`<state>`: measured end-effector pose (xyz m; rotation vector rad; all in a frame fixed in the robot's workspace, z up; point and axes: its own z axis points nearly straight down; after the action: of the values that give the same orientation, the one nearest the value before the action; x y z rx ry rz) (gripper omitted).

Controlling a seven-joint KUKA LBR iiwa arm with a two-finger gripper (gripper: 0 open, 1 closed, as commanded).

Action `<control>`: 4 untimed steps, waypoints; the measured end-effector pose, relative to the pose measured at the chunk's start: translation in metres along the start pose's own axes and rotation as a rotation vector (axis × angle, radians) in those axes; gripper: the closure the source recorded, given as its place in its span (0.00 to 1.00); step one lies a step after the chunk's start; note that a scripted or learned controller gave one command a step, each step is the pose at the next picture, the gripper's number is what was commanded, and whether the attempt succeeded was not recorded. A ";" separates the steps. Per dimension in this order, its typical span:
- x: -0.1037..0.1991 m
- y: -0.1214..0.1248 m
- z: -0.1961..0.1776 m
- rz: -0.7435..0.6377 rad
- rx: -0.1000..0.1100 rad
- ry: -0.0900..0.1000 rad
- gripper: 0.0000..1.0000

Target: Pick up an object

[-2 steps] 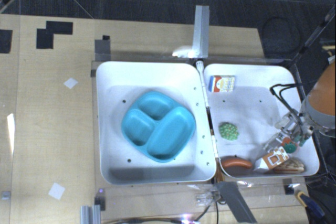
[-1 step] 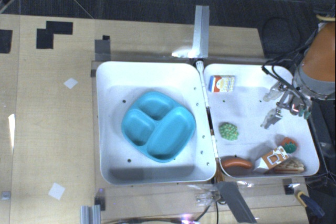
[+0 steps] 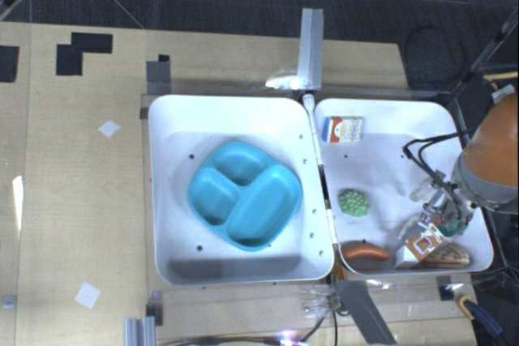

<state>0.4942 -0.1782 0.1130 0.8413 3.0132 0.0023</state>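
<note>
Low in the right bin (image 3: 381,111), the gripper (image 3: 438,224) hangs near that bin's near right corner, its metal parts crowded together and partly blurred, so whether its fingers are spread or closed cannot be told from this view. Just under it sits a small orange-and-white item (image 3: 422,244), perhaps a little box or card, touching or nearly touching the tool; nothing can be seen held between the fingers. Beside that, along the near edge toward the right corner, lies a tan, ridged object (image 3: 448,258). Above the gripper the grey arm with its orange band (image 3: 496,143) comes in over the bin's right edge, with black cables (image 3: 422,148) looping off the wrist across the white floor. Further left along the same near edge, by the near left corner, rests a reddish-brown sausage-shaped piece (image 3: 366,253). A green bumpy ball (image 3: 353,202) sits near the left wall at about mid-depth, and a small carton (image 3: 343,129) with red and blue print stands close to the far left corner. Across the shared wall, the left bin (image 3: 174,251) carries a blue divided plate (image 3: 244,194) near its middle.
</note>
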 end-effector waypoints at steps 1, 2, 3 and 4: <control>-0.070 0.040 -0.097 -0.180 0.001 0.004 0.00; -0.027 -0.012 -0.040 -0.099 0.002 0.006 0.00; -0.039 -0.009 -0.044 -0.049 0.002 0.004 0.00; -0.082 0.025 -0.030 0.290 0.003 0.003 0.00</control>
<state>0.5774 -0.1992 0.1446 1.2696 2.8638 0.0021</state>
